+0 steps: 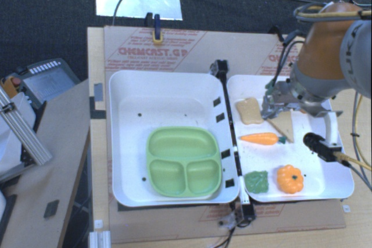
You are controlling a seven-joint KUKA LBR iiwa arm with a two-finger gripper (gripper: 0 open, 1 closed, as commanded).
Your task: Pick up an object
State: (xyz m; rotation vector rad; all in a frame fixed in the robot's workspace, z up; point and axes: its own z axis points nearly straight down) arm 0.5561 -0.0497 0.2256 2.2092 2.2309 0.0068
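Observation:
In the right bin [343, 186] lie a tan slice of toast [250, 111], an orange carrot [260, 139], a green leafy piece [256, 182] and a small orange pumpkin [290, 179]. My gripper [271, 108] hangs low over the bin's upper middle, just right of the toast and above the carrot. A thin wooden stick [280, 128] slants down from under the gripper toward the carrot's green end. The fingers are hidden by the wrist.
The left bin [131, 96] holds a green three-compartment plate [183, 161]. A black divider strip [228, 125] runs between the bins. The grey and orange arm [334, 49] covers the right bin's upper right corner. A tablet [47, 81] lies on the side table at left.

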